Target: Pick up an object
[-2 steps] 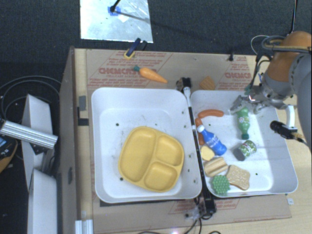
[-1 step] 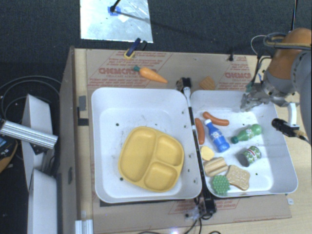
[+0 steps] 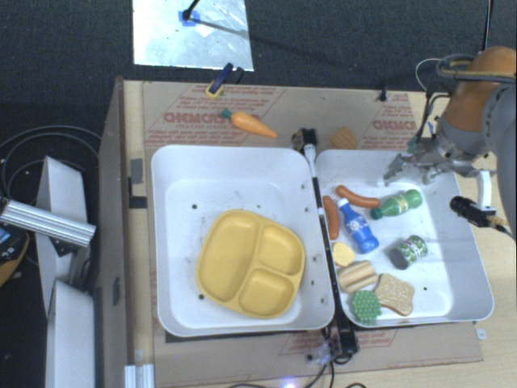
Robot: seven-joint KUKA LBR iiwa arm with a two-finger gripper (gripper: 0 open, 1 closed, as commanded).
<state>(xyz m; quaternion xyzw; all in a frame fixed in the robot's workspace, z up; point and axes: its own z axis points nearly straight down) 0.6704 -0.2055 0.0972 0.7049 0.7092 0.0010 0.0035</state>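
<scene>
So my tool (image 3: 414, 166) is hanging over the back right part of the right bin (image 3: 472, 285), and its fingers look spread with nothing between them. Closest candidate is the green bottle (image 3: 397, 204), lying on its side on the bin floor just in front of the tool and just beside the orange sausage (image 3: 357, 196).

Its long axis runs roughly left-right across the view, tilted a bit, with the lighter end up toward the right and the darker green end down-left by the sausage. I'd say the trick is to turn my wrist so the fingers straddle the bottle across its narrow width, not along its length, then drop onto the middle. It's round, so an off-centre pinch would probably just roll it toward the blue bottle (image 3: 360, 229)
</scene>
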